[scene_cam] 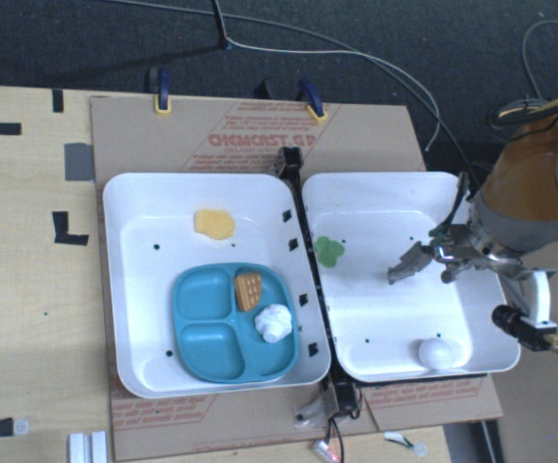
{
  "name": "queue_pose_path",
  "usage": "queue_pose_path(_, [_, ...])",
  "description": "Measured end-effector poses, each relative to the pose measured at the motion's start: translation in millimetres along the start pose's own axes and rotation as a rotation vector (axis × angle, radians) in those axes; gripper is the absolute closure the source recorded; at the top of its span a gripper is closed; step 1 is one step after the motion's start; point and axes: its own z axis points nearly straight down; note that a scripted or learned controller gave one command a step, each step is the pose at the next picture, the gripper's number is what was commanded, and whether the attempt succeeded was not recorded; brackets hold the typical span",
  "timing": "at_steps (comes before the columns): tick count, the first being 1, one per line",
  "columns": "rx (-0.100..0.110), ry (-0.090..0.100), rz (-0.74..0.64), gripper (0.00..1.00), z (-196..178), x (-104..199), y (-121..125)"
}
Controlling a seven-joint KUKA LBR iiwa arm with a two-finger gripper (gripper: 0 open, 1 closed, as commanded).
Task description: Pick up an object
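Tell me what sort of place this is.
Probably a robotics lab test bench, not a kitchen. Two white bins sit on clamped cardboard, a robot arm reaches over the right bin, loose cables trail across, and toy-like food lies on a blue tray.

camera view: overhead, slanted | both bins (125, 258) framed | moderately far, seemingly

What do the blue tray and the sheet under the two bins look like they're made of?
Blue tray: probably moulded plastic, with a smooth, even turquoise surface, rounded compartment ridges and a soft sheen. Sheet under the bins: looks like corrugated cardboard, matte brown with red printed lettering, held by clamps at its far edge.
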Motion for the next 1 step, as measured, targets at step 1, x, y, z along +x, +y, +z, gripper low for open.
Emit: queue_pose_path(1, [-0.007, 0.0, -0.003, 0.0, -78.2, 33.6, 6.6])
